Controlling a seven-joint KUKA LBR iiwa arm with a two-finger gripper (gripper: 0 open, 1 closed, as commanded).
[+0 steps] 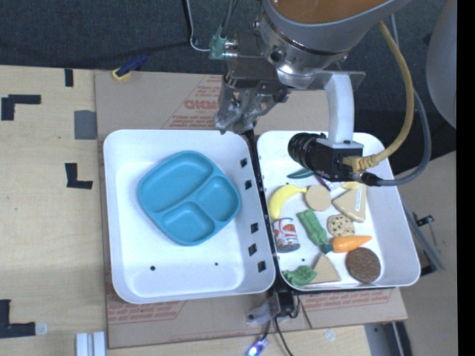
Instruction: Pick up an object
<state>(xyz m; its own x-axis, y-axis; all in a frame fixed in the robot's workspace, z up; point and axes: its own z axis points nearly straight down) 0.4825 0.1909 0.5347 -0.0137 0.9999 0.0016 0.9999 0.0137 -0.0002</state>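
Arm: grey with an orange band, reaches in from the right.
Gripper (237, 117): hangs over the far rims where the two bins meet, above the bin contents.
Gripper state: cannot tell from this angle whether it is spread or pressed together.
Left bin (126, 236): holds one blue divided plate (189, 197), lying flat near the centre.
Right bin (393, 232): holds the small toy foods, clustered together.
Banana (284, 197): at the bin's left wall, nearest the gripper.
Small can (286, 233): just in front of the banana.
Green pickle (313, 227): beside the can, on its right.
Carrot (350, 242): right of the pickle.
Brown round disc (363, 264): near corner, just in front of the carrot.
Cardboard sheet (163, 102): under both bins.
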